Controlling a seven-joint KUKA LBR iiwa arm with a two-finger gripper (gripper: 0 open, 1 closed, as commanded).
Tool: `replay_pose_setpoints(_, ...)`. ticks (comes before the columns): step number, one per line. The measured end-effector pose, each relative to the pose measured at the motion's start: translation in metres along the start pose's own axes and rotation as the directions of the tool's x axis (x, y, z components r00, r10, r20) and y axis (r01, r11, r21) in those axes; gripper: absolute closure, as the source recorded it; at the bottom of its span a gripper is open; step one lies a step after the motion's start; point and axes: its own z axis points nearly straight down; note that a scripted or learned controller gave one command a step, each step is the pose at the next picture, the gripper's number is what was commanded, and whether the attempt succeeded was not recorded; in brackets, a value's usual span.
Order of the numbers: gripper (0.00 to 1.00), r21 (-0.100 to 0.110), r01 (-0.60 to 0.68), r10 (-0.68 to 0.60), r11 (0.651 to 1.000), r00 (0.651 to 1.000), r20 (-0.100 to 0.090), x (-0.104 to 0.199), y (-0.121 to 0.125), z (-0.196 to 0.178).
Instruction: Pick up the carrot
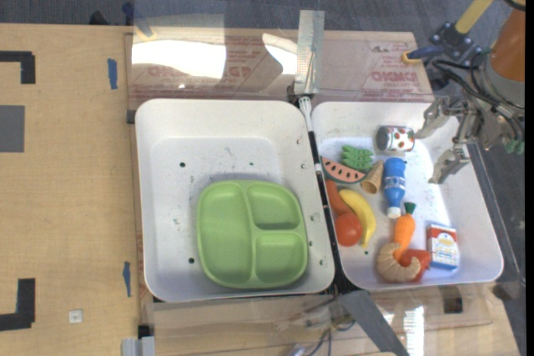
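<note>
Gripper (449,142) hangs over the right bin's (488,217) far right side with its fingers spread open and nothing between them. The carrot (404,230) is well apart from it, down near the bin's front edge, lying between the banana (360,208) and a small carton (443,248), its tip touching a bread-looking thing (395,263). A blue bottle (393,180) sits just behind it. Left bin (167,146) has a green tray (250,233) toward its front.
</note>
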Motion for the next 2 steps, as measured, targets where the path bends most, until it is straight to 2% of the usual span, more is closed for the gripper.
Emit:
replay_pose_setpoints(1, 0.00, 0.002, 0.131, -0.131, 0.991, 0.991, 0.015, 0.061, 0.028, 0.113)
replay_pose_setpoints(2, 0.00, 0.003, 0.059, -0.059, 0.998, 0.998, 0.014, 0.100, 0.046, 0.130)
